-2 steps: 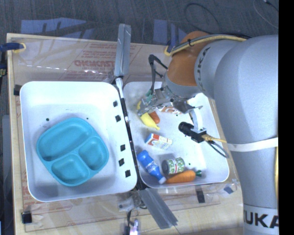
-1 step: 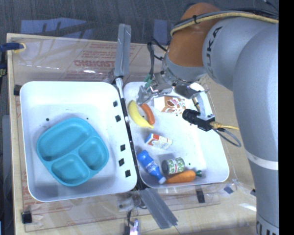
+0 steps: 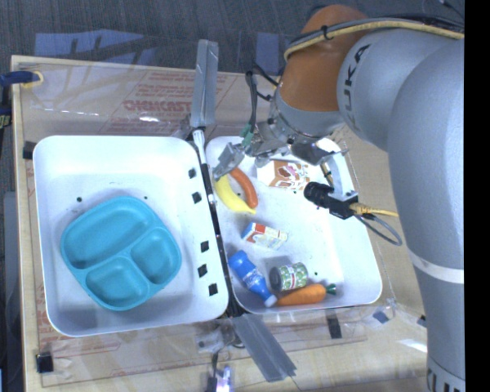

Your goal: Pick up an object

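A robotics lab is seen here, and a test cell rather than a home. A grey KUKA arm [image 3: 408, 96] with an orange band is mounted beside a wooden counter [image 3: 98, 88], set on grey carpet [image 3: 106, 6]. Two shallow white bins [image 3: 45, 219] are fixed side by side on it, joined by metal brackets [image 3: 204, 80] at the far and near ends. Toy food is scattered in the right bin [image 3: 355, 251], and a blue clamp [image 3: 16, 78] is fastened at the far left corner.
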`<state>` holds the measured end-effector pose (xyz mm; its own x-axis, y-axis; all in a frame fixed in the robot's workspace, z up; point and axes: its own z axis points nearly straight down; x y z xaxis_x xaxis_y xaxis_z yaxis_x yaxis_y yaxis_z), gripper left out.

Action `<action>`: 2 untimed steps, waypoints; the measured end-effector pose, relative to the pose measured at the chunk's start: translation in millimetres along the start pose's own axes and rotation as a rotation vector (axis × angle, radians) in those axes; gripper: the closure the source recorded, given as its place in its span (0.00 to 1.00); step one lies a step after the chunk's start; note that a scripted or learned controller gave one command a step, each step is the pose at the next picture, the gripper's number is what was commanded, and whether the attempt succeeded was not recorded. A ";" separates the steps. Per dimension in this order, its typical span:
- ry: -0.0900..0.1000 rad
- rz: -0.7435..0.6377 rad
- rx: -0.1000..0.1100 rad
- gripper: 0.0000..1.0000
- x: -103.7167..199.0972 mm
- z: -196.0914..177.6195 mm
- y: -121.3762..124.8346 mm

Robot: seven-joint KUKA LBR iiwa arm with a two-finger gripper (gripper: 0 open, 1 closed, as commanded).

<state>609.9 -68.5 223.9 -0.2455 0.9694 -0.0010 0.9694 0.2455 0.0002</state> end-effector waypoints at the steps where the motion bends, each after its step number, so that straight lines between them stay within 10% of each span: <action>1: -0.011 -0.017 -0.019 0.00 -29.3 79.1 -20.5; 2: -0.003 -0.022 0.004 0.00 -39.8 98.7 -23.7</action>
<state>596.8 -113.0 125.2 -0.2671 0.9637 -0.0041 0.9637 0.2671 -0.0041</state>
